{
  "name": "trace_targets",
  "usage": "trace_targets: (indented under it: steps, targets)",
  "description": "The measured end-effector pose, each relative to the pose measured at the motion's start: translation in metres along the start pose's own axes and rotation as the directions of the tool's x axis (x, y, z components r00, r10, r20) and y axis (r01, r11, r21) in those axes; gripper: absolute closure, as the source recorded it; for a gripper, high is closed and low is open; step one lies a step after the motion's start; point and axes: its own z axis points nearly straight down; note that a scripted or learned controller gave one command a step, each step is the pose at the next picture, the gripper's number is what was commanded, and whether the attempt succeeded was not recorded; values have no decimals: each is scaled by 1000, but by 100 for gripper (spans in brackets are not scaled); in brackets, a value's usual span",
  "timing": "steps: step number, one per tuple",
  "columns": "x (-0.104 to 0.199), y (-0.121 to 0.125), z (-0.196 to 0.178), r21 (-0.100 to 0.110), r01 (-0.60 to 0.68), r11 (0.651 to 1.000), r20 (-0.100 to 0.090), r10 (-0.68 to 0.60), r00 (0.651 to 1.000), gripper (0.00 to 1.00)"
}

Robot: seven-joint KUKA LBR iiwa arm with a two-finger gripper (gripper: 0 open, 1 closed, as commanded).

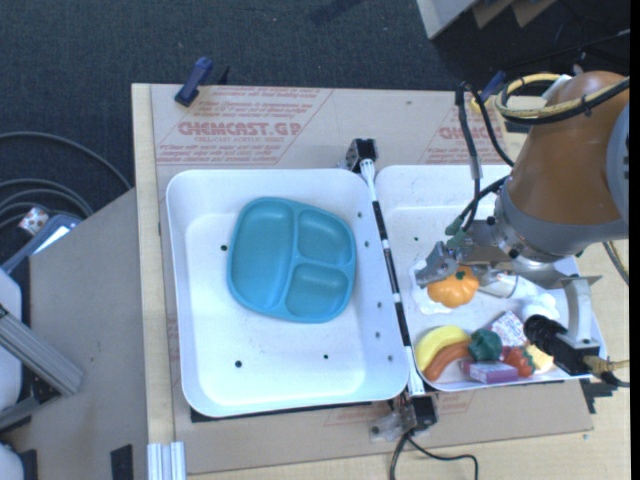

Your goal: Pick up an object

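In the right bin (420,193), my gripper (447,265) reaches down over an orange toy fruit (452,290) with a green stem, its tip right at the fruit's top. A yellow banana (438,346) lies near the bin's front, beside a green toy (485,344), a red piece (515,360) and a purple block (492,372). A wrapped packet (505,324) lies just behind them. The arm's orange band (570,148) hangs above the bin's right half and hides part of it.
The left bin (200,368) holds a blue divided plate (292,258). A black clip rail (385,258) joins the two bins. A blue clamp (192,80) sits at the bench's back left corner. Cables lie on the floor to the left.
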Motion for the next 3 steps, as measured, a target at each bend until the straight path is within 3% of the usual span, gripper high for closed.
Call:
trace_targets:
  steps: [1, 2, 3]
  targets:
    - [13, 0, -7, -3, 1, 1000, 1, -1, 1000, 100]
    - [-73, 0, -6, -3, 0, 1000, 3, 0, 1000, 100]
    - [-17, 0, 1, 0, 0, 1000, 0, 0, 1000, 100]
